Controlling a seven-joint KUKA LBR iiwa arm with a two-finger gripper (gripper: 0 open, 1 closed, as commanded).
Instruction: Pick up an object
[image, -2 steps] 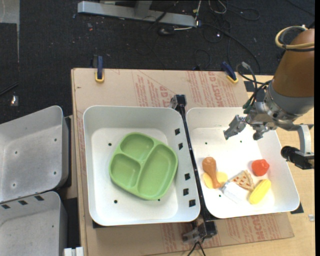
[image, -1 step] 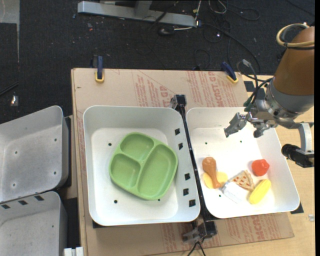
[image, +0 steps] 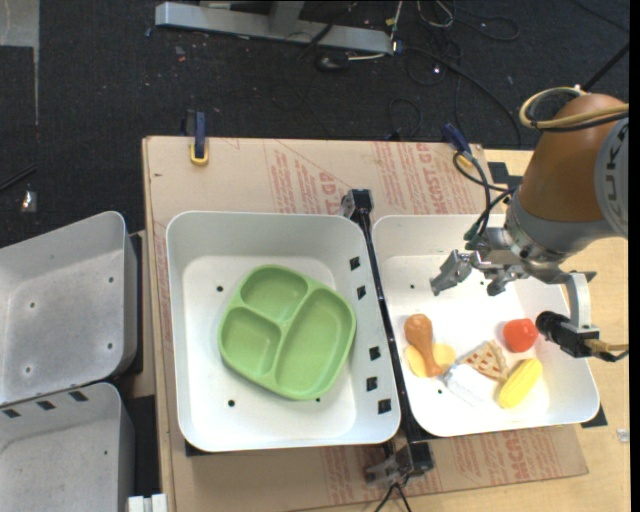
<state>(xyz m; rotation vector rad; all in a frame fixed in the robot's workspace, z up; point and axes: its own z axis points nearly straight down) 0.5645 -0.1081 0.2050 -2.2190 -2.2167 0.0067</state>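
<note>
Two white bins side by side on a brown surface (image: 300, 165). In the left bin (image: 190, 250), a green three-compartment plate (image: 288, 330), sitting near the middle. In the right bin (image: 420, 240), toy food clustered toward 5 o'clock: a drumstick (image: 421, 334) at the cluster's 9 o'clock edge, a pizza slice (image: 484, 360) just beside it toward 3 o'clock, a tomato (image: 518, 334) at 1 o'clock of the slice, a yellow piece (image: 519, 383) at 4 o'clock of the slice, touching or nearly touching it. A small white-grey item under the slice's 7 o'clock corner, too unclear to name. Arm (image: 575, 170) reaching in from 3 o'clock, orange band above the wrist. Gripper (image: 472, 276) hovering over the right bin's bare floor, at 12 o'clock of the food cluster, well apart from every piece. Fingers (image: 448, 275) spread and released, grasping nothing.
</note>
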